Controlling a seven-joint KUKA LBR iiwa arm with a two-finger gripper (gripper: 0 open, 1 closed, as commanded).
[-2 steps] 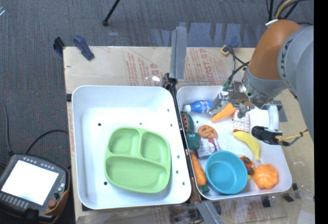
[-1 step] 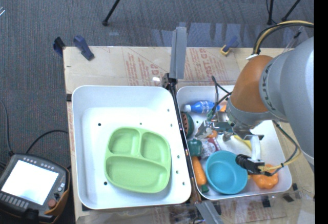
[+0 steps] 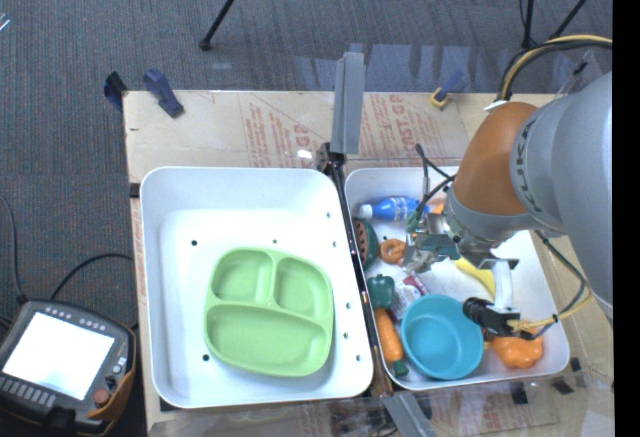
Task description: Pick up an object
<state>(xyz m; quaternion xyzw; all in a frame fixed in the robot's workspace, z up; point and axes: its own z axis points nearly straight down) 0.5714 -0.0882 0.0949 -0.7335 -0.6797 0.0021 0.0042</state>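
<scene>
The green divided plate and blue bowl look like smooth matt plastic; the white bins glossy plastic; the bench bare printed board.

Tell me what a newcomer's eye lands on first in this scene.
First comes the grey arm with its orange band, reaching in from the right over the right bin, its gripper low among the clutter there. Next is the green divided plate, lying alone in the left bin. Then the blue bowl near the right bin's front edge, with a carrot beside it.
</scene>
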